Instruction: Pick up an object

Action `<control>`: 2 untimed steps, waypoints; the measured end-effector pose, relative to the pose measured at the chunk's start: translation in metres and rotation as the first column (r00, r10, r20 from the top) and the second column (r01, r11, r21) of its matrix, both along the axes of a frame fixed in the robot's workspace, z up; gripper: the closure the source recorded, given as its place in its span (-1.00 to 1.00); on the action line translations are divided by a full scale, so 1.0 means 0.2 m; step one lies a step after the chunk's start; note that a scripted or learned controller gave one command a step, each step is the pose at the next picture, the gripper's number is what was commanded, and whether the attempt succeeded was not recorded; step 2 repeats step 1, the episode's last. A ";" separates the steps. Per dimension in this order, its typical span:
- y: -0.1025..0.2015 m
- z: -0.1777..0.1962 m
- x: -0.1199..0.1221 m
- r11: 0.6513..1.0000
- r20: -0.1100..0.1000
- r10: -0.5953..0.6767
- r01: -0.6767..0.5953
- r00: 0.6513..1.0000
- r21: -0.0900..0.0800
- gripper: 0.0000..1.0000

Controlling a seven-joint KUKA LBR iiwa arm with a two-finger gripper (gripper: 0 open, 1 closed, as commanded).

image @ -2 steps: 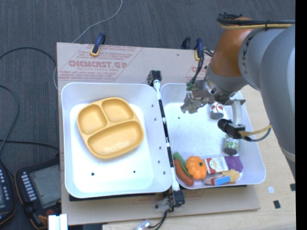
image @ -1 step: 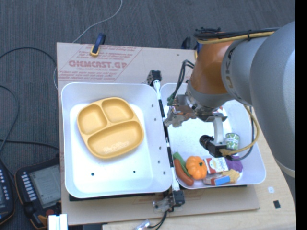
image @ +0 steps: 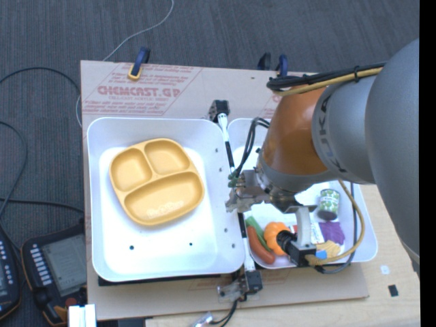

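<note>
While hidden, fingers hang above orange toy [image: 274, 233].

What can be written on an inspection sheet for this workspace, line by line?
Surface: board printed with red text, bearing left bin and right bin.
Job's things: orange divided plate in left bin; carrot, orange piece, purple piece, small can in right bin.
Clutter: nothing seen.
Tool: hidden under the arm over right bin; state cannot be judged.
Cables: thin wire on carpet; black cable at left.
Surroundings: grey carpet; handheld controller at lower left.
</note>
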State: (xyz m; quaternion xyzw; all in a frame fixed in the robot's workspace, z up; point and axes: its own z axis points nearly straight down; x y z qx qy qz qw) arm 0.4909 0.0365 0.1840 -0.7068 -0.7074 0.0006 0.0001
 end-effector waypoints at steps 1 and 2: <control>0.13 0.06 -0.03 1.000 0.001 0.001 -0.001 1.000 0.001 1.00; 0.13 0.06 -0.03 1.000 0.001 0.001 -0.001 1.000 0.001 1.00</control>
